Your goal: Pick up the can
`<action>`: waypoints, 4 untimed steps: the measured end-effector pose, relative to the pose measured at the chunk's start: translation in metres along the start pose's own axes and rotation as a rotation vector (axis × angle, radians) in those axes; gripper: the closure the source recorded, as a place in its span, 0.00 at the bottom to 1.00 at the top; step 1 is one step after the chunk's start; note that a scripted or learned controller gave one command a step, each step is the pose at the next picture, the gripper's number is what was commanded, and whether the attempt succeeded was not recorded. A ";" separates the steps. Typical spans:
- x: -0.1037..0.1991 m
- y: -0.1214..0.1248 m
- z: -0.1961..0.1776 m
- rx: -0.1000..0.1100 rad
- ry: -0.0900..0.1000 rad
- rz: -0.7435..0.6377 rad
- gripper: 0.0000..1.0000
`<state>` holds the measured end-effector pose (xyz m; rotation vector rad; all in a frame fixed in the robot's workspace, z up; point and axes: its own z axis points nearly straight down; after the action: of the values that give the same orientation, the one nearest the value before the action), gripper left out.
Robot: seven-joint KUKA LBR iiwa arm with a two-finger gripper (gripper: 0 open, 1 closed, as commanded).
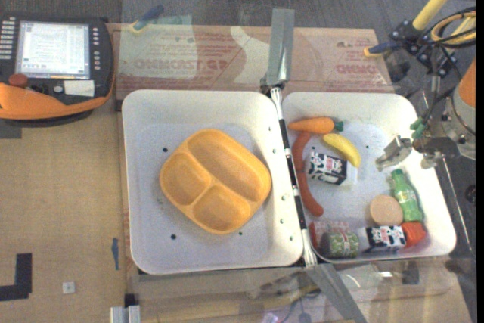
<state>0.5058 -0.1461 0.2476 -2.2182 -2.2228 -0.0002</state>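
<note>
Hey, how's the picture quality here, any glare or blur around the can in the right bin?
Camera view: even, soft lighting with faint shadows; the can is small and its label unreadable; the claw looks slightly blurred; the clear panels behind the right bin show a mild sheen.

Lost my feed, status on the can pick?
Gripper over right bin, holding nothing. Can lying at bin's near edge, untouched. Carton right beside it, cookie and bottle close by.
</note>
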 end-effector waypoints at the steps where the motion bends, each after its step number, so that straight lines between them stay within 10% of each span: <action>1: 0.052 0.022 0.149 0.000 0.000 0.075 0.00; 2: 0.050 0.022 0.139 -0.001 0.000 0.081 1.00; 3: 0.050 0.022 0.139 -0.001 -0.001 0.080 0.00; 4: 0.042 0.083 0.161 -0.005 -0.001 0.217 0.00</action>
<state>0.5884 -0.1033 0.0868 -2.4495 -1.9719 -0.0036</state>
